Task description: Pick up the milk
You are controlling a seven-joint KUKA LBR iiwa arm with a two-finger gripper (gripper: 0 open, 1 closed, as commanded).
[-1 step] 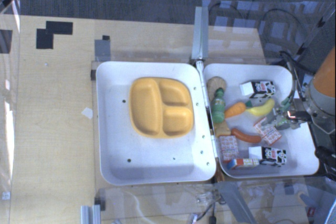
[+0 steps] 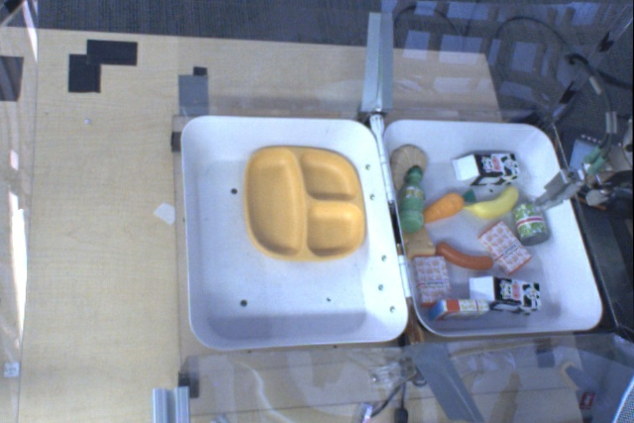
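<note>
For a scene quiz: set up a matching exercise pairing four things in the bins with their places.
Things:
1. yellow divided plate
2. banana
3. green bottle
4. milk carton

Places:
A. right bin, along its left wall
B. right bin, near its far edge
C. middle of the left bin
D. middle of the right bin, beside the carrot

Pairs: 1-C, 2-D, 3-A, 4-B

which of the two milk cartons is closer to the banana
The milk carton at the back of the right bin: it lies just above the banana, nearly touching. The front carton lies beyond the sausage.
</note>
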